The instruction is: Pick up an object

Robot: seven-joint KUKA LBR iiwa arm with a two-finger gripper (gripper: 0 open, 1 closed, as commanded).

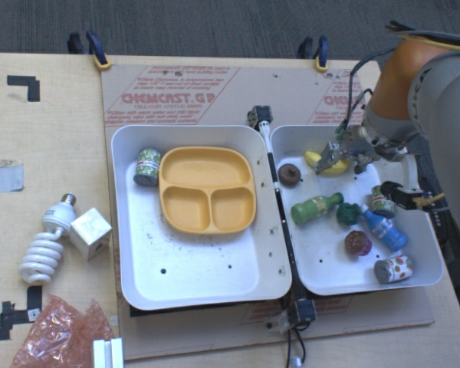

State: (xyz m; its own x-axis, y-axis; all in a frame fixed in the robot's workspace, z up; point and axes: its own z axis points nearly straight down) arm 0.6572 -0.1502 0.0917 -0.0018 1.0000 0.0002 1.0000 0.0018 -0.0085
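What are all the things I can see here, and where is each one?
Bins: 2, white, side by side on the bench.
Divided tray: 1, yellow-orange, left bin.
Small can: 1, green-labelled, left bin, beside the tray's left edge.
Banana: 1, yellow, right bin, far side, under the hand.
Brown round item: 1, right bin, near the divider.
Green bottle: 1, right bin, middle.
Blue bottle: 1, right bin, right side.
Dark red ball: 1, right bin.
Patterned can: 1, right bin, near corner.
Spiral bulb: 1, white, on the bench left of the bins.
Arm: 1, grey and orange, from the right.
Hand: 1, over the banana.
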